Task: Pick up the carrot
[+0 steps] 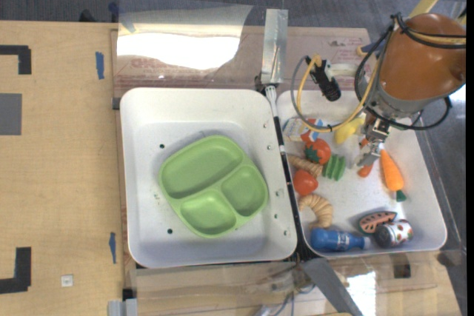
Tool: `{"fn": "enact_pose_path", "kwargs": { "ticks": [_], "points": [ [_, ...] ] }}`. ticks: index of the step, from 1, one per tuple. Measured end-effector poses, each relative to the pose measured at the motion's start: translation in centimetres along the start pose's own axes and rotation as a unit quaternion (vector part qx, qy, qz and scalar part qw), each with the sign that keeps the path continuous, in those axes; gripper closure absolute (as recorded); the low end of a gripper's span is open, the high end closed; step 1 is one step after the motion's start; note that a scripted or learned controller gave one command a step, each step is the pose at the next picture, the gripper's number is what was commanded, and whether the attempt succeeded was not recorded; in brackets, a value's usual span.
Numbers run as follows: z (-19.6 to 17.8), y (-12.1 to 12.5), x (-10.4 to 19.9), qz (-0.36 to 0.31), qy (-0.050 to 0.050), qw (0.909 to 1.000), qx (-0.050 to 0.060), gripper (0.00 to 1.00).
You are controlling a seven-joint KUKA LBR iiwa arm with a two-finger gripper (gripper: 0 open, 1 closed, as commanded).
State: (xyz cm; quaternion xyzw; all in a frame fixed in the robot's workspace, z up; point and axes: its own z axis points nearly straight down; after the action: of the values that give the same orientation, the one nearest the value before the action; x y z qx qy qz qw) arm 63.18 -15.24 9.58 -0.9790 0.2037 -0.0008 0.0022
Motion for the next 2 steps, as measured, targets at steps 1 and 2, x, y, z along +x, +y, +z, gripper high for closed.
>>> {"fn": "enact_pose_path", "kwargs": {
  "ticks": [1, 2],
  "points": [
    [0.9, 8.0, -2.8, -0.105, -0.001, 0.9945, 0.003, 0.0],
    [0.8, 11.3, -10.5, -0.099, -0.001, 0.9951, 0.004, 0.0]
  ]
}}
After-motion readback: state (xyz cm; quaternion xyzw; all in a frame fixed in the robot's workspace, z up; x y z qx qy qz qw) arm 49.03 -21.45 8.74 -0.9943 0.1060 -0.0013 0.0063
